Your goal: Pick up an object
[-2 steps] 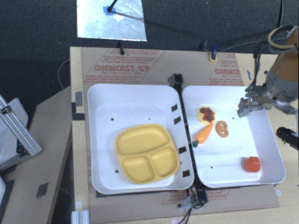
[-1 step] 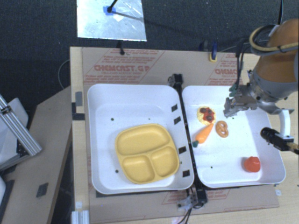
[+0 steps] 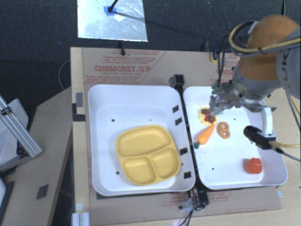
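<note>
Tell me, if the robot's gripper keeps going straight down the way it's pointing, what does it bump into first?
Probably the small yellow and red item lying in the right bin. The gripper points down right over it, though its height above it is hard to judge.

Both bins, the left (image 3: 136, 98) and the right (image 3: 235, 173), look like smooth white plastic with a soft sheen. The yellow tray (image 3: 148, 154) is matt plastic. The carrot (image 3: 205, 135), pretzel (image 3: 223, 130) and tomato (image 3: 254, 165) seem glossy toy plastic. The bench (image 3: 127, 67) looks like printed cardboard or wood. The far plate (image 3: 112, 13) is dull metal.
</note>
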Tool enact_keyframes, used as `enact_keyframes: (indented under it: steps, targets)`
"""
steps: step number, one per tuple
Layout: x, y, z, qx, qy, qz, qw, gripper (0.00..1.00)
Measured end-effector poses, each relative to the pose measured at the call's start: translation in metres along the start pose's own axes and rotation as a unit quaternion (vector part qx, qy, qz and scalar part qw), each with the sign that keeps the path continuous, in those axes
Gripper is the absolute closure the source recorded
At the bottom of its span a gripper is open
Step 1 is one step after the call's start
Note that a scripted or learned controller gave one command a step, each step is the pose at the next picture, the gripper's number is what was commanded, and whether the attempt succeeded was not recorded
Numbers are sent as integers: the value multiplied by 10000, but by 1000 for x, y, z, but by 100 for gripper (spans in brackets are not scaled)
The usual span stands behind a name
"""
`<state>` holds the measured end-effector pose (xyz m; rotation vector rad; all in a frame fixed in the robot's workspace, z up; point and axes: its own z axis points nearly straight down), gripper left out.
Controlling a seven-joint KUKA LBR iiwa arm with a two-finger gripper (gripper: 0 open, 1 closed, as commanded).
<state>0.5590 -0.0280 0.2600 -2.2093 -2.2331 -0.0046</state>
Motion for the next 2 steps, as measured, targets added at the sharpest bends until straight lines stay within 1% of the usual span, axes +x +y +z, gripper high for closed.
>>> enact_keyframes:
  steps: [1,2]
  targets:
    - [53,5,-2,-3,-1,-1,10000,100]
    - [107,-1,-2,3,0,0,10000,100]
